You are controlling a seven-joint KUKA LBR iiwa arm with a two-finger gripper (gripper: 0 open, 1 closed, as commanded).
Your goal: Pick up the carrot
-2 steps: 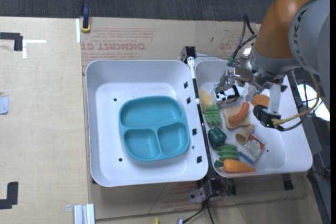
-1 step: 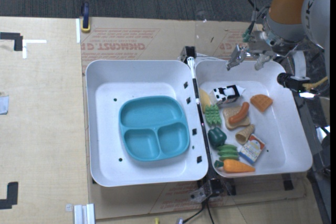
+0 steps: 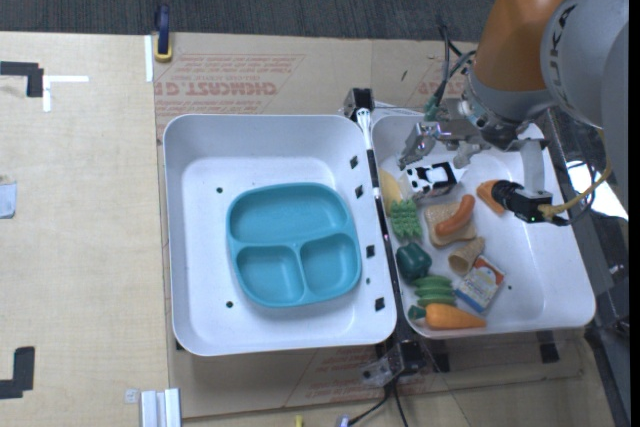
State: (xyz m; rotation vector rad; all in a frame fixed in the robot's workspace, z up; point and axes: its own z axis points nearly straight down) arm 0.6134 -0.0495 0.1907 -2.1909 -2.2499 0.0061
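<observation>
Lying at bin's near edge, carrot (image 3: 455, 317); claw (image 3: 432, 147) well apart, seemingly hovering.

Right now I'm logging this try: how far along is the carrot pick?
Nothing looks done: the carrot lies at the near edge of the right bin, beside the green vegetables. In hand: the gripper is over that bin's far end, apart from the carrot. Left: reaching, gripping, lifting.
</observation>
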